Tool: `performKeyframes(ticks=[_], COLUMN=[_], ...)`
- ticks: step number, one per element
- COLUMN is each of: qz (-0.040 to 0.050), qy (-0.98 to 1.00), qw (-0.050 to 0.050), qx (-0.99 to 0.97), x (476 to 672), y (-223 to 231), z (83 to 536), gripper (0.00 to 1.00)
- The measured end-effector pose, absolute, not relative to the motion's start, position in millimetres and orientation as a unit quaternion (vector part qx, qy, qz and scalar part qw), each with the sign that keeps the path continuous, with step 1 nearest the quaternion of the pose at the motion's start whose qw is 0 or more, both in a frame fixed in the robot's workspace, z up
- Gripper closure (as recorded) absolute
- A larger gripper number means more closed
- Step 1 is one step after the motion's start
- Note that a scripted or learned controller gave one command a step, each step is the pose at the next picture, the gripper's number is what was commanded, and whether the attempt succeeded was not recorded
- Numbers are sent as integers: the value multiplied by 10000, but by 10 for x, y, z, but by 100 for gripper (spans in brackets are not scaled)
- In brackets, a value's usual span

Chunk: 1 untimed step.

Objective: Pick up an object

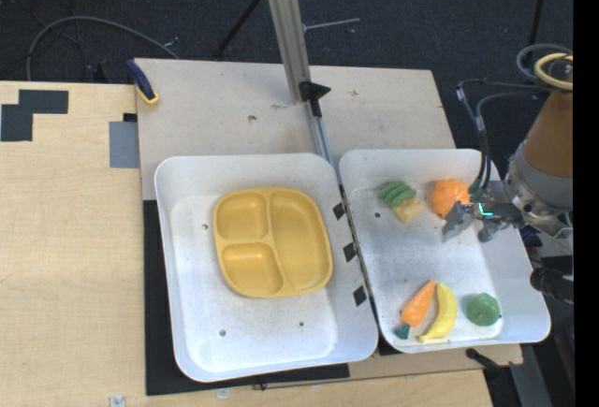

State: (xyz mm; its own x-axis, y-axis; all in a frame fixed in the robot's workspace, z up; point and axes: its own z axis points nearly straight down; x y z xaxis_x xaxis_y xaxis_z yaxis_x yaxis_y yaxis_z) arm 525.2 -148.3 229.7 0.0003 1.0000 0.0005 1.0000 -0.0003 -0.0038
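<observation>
A grey arm (547, 173) banded in orange is seen, ending in dark metal jaws marked by a small cyan light.

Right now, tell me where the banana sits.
The banana lies near the front of the right bin, touching the carrot on its left, with the green fruit to its right.

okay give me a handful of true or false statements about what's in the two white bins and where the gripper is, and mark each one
1. The yellow divided plate lies in the left bin. True.
2. The banana lies beside the carrot in the right bin. True.
3. The gripper is over the left bin. False: it is over the right bin, beside the orange fruit.
4. The round green fruit sits on the yellow plate. False: it lies near the right bin's near corner.
5. The plate's compartments hold toy food. False: nothing lies in them.
</observation>
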Motion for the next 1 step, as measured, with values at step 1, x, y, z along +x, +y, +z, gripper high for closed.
performKeyframes(ticks=[1], qz=[5], qy=[-7071], qw=[6], qx=[-7072], x=[5258], y=[-1484], z=[2307], gripper=[0])
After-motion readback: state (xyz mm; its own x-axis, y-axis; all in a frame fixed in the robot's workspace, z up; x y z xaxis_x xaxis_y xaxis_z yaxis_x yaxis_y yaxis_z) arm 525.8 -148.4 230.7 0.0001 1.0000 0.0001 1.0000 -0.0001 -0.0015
